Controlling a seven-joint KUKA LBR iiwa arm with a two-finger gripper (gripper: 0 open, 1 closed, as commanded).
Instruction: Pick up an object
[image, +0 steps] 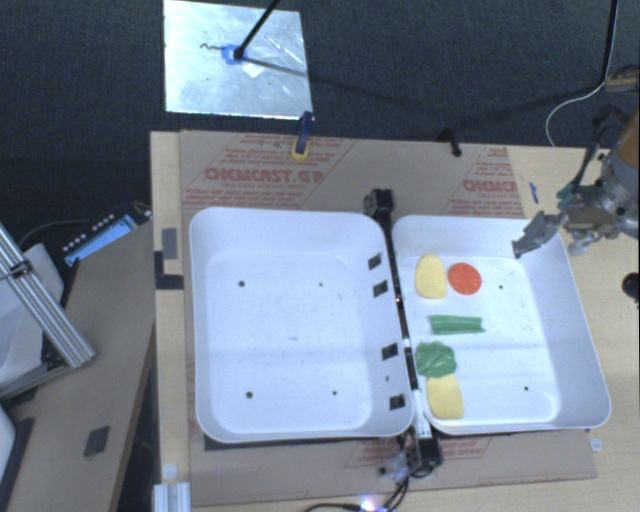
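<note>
From the camera above, the right bin holds all the toys. A yellow piece lies just beside a red round one. Below them is a green stick, then a green leafy piece touching another yellow piece. The left bin is where a toy could go. The gripper hangs over the right bin's top edge, apart from the toys, holding nothing. How wide it is, I cannot tell.
</note>
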